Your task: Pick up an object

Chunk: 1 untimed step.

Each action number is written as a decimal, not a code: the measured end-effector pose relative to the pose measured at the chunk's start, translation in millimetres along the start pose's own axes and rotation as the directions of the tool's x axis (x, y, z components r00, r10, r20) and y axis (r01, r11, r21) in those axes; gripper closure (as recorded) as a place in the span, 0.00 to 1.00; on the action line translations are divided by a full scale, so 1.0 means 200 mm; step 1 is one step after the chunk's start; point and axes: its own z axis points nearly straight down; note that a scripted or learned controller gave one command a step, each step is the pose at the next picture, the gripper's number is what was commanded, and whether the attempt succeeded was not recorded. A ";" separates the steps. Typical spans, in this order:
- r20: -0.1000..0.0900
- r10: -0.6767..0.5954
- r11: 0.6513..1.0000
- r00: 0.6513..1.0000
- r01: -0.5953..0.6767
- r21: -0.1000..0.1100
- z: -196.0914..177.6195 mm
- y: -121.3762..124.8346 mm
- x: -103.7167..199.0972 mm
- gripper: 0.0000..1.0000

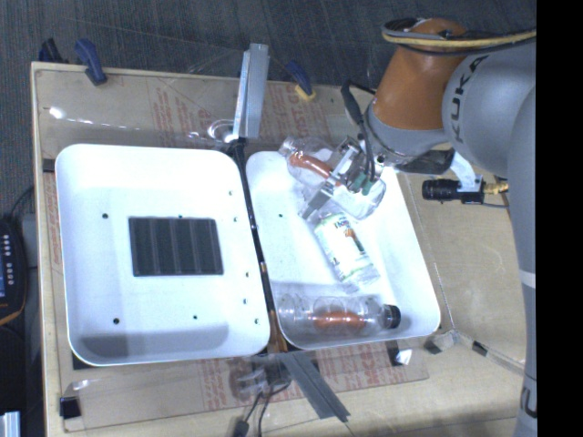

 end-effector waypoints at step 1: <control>0.001 0.001 1.000 1.000 -0.001 0.000 -0.05 0.10 -0.07 1.00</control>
